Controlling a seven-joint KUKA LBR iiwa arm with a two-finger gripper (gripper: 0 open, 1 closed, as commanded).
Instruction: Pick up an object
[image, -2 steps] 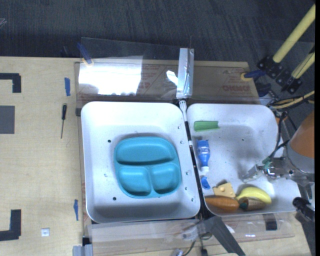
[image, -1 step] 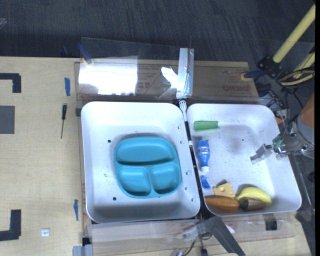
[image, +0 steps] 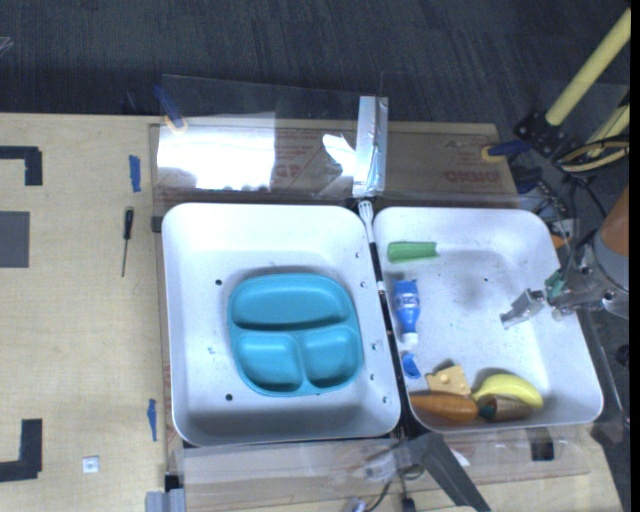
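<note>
Nearest me, along the right bin's (image: 500, 222) front wall, lie a brown sausage-like piece (image: 443, 406), a banana (image: 510, 390) and a cheese wedge (image: 449, 380), all below-left of the gripper (image: 524, 308). I'd judge the banana light, smooth, curved, best pinched mid-body. I can't tell the gripper's state; the blue tube (image: 405, 304) to its left carries no legible print.

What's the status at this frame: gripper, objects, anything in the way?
Gripper over right bin, right side, nothing seen between fingers. Banana, green object, blue tube lying in bin, unpicked. Nothing blocking them.
</note>
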